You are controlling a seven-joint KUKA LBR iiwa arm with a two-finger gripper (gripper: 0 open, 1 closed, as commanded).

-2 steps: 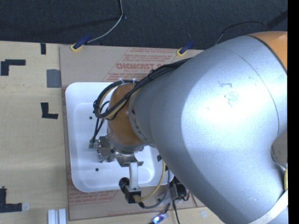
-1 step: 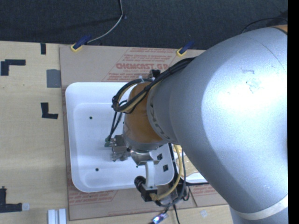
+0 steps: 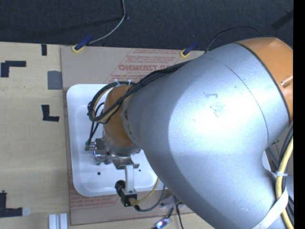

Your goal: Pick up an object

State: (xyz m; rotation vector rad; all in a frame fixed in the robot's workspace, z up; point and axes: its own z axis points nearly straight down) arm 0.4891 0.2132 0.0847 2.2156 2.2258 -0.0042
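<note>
My grey arm reaches in from the right and covers most of the view. Its orange wrist band (image 3: 116, 120) hangs over the left white bin (image 3: 78, 128). Under the band, my gripper (image 3: 114, 157) points down into the bin, near the bin's middle; I see it from above, with its metal body and cables in the way. A black-and-white bracket (image 3: 128, 185) juts from it toward the bin's front edge. I make out no loose object on the bare bin floor, apart from a tiny dark speck (image 3: 98, 172). Whatever lies below the wrist is hidden.
The bin rests on a brown cardboard sheet (image 3: 143, 63) with red print, clipped at the back by two blue-and-yellow clamps (image 3: 82, 44). Black cables (image 3: 97, 106) loop beside the wrist. The wooden bench (image 3: 28, 128) with black tape marks lies to the left.
</note>
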